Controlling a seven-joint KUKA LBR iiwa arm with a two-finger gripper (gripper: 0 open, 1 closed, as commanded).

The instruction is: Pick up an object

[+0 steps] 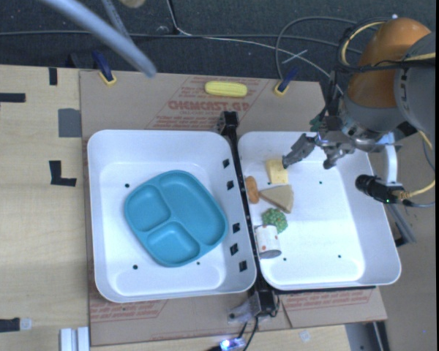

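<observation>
In the right bin (351, 262) several small items lie along the left side: a yellow block (276, 172), an orange piece (252, 189), a tan wedge (279, 197), a green broccoli-like piece (275, 219) and a white can (267, 241). My gripper (312, 153) hangs above the bin's upper part, just right of the yellow block. Its two dark fingers are spread apart with nothing between them.
The left bin (110, 159) holds a blue divided tray (175, 216). A yellow banana-shaped item (225, 89) lies on the cardboard behind the bins. The arm's grey and orange body (384, 72) fills the upper right; cables loop there.
</observation>
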